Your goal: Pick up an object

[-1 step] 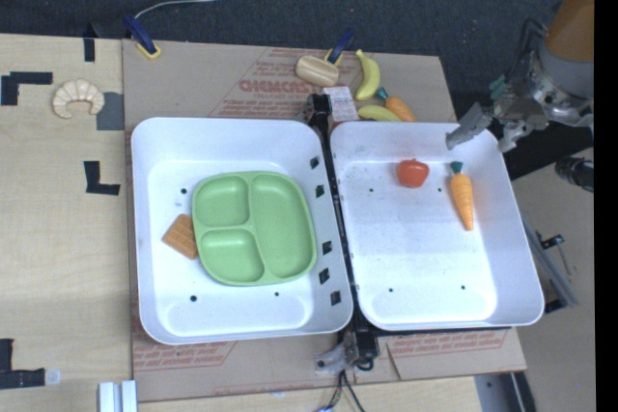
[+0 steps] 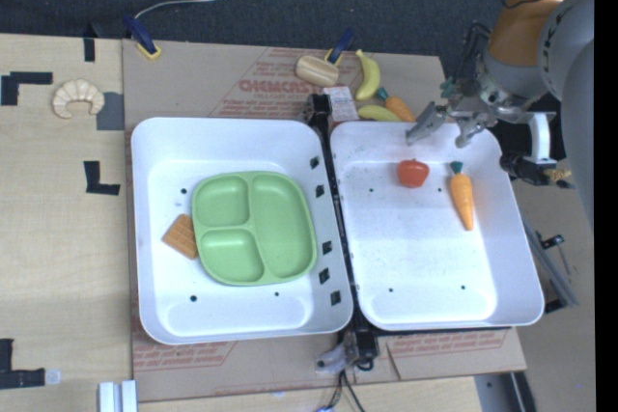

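A red tomato [image 2: 413, 173] and an orange carrot [image 2: 463, 197] lie in the upper part of the right bin [image 2: 435, 294]. My gripper [image 2: 443, 126] hangs above that bin's back edge, its two fingers spread wide and open, with nothing between them. It is above and slightly right of the tomato, and apart from both items.
The left bin [image 2: 164, 304] holds a green divided plate [image 2: 255, 228] with a tan cracker [image 2: 181, 235] tucked beside its left edge. Behind the bins lie a bread roll [image 2: 317, 68], a banana [image 2: 368, 76] and a small packet [image 2: 339, 101]. A croissant [image 2: 78, 97] sits far left.
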Robot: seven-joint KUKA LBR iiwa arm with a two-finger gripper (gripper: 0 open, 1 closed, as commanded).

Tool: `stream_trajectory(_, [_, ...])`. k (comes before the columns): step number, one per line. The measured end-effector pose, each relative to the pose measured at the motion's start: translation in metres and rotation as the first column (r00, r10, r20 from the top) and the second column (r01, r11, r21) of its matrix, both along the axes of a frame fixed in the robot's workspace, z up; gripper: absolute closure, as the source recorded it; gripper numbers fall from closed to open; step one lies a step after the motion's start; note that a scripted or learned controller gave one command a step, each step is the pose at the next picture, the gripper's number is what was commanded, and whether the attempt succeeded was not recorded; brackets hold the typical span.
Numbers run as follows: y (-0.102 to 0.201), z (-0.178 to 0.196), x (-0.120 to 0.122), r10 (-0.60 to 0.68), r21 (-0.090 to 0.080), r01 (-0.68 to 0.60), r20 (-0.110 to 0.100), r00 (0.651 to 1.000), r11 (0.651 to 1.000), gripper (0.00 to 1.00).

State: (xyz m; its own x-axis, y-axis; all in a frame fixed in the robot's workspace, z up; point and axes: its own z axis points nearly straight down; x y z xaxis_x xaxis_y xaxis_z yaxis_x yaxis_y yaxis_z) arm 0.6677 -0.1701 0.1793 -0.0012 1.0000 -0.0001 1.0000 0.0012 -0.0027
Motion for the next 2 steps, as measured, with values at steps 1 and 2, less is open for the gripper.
stream_trajectory(1, [0.027, -0.093, -0.013, 0.001, -0.001, -0.001, 0.004, 1.0, 1.0, 0.0])
stream_trajectory(2, [0.027, -0.082, -0.013, 0.001, -0.003, -0.001, 0.007, 1.0, 1.0, 1.0])
